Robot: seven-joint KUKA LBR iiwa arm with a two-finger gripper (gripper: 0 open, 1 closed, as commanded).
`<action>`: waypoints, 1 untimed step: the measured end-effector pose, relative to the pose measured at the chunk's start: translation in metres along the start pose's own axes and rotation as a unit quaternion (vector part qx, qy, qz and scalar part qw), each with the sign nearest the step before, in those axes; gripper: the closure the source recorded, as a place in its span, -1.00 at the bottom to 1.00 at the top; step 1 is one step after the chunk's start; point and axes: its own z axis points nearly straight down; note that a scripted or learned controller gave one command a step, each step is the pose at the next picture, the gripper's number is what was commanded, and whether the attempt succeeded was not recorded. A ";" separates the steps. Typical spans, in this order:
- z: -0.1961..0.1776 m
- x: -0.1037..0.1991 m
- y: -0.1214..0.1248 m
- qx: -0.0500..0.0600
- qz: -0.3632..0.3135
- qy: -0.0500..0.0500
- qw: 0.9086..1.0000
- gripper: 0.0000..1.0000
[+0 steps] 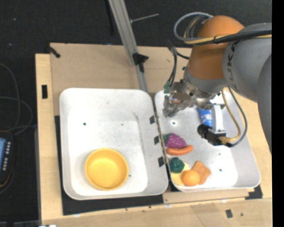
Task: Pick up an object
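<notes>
Left bin (71, 126): 1 yellow bowl (106, 168). Right bin (241, 169): purple grapes (175, 140), carrot (179, 150), orange (190, 178) clustered at near-left corner. Hand (172, 104) hovers over right bin's far-left; grip state can't be told. Tan surface (94, 65), black floor (38, 18).

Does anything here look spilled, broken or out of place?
Nothing stands out. The yellow bowl sits upright in the left bin. The toy grapes, carrot and orange lie bunched at the right bin's near-left corner, none spilled. The claw hangs above that bin.
</notes>
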 end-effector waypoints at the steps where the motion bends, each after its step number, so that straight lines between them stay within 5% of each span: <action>1: -0.001 0.044 -0.014 0.000 0.000 0.000 1.000 1.00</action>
